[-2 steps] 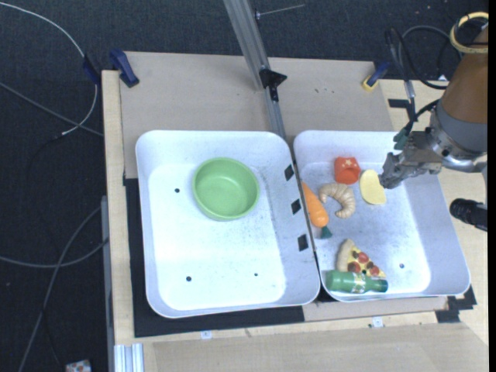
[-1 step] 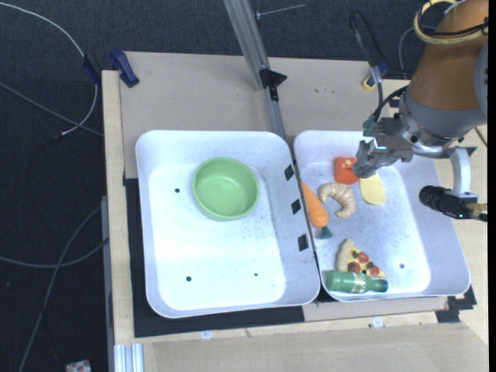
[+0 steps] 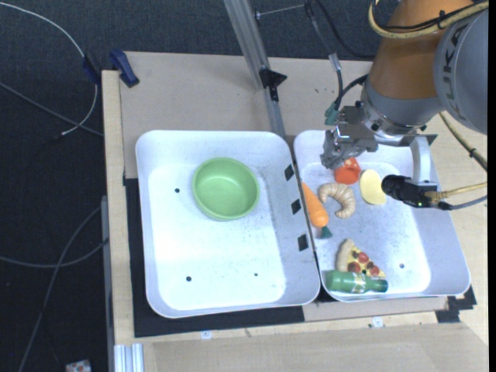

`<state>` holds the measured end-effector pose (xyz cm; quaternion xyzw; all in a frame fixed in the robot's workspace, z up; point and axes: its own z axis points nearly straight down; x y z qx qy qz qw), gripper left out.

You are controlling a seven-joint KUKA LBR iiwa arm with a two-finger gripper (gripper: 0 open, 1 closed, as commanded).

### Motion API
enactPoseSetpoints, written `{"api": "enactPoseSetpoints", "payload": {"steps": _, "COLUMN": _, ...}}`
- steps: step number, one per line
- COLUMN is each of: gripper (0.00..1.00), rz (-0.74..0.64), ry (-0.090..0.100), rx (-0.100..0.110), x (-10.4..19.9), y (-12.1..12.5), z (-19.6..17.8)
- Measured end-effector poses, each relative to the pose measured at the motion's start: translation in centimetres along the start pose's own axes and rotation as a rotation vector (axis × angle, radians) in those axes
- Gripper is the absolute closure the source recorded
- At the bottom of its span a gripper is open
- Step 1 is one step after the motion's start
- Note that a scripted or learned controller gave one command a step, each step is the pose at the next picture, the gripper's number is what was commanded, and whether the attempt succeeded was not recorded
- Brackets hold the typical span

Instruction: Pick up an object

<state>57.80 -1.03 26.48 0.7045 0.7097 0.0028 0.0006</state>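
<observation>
Red round toy [image 3: 349,173] lies at the far end of the right bin [image 3: 407,242], tucked just beneath the pincer [image 3: 335,155], which hangs low over the bin's back rim. The pincer's grey body covers the toy's upper edge, so it is unclear whether the two touch. From this angle I cannot tell whether the pincer stands wide or narrow, and nothing can be seen held in it. The grey arm [image 3: 422,45], with its orange band above the wrist, reaches in from the right.

A yellow, lemon-like toy [image 3: 373,187] sits just to the right of the red one. A pale, curled croissant toy [image 3: 339,198] lies just in front of it. An orange carrot [image 3: 314,204] with a green tip lies along the bin's left wall, close beside the croissant. Nearer the front of the same bin, a pizza slice [image 3: 360,260] rests against a green bottle [image 3: 355,283], which lies on its side along the front rim.

The left bin [image 3: 217,266] holds a light green bowl [image 3: 225,188], upright, toward its far half and well apart from everything else. Small black clips [image 3: 295,206] line the edge where the two bins meet.

Both bins sit on a pale wooden tabletop [image 3: 194,91]. A slanted metal post [image 3: 246,41] rises from behind the bins, and a blue clamp [image 3: 122,68] grips the tabletop's far left corner.
</observation>
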Motion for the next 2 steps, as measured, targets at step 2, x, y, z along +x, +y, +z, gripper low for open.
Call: {"api": "enactPoseSetpoints", "payload": {"steps": 2, "gripper": 1.0, "rz": 0.002, "ry": -0.001, "rx": 0.002, "x": 9.7, "y": 4.1, "z": 1.7}}
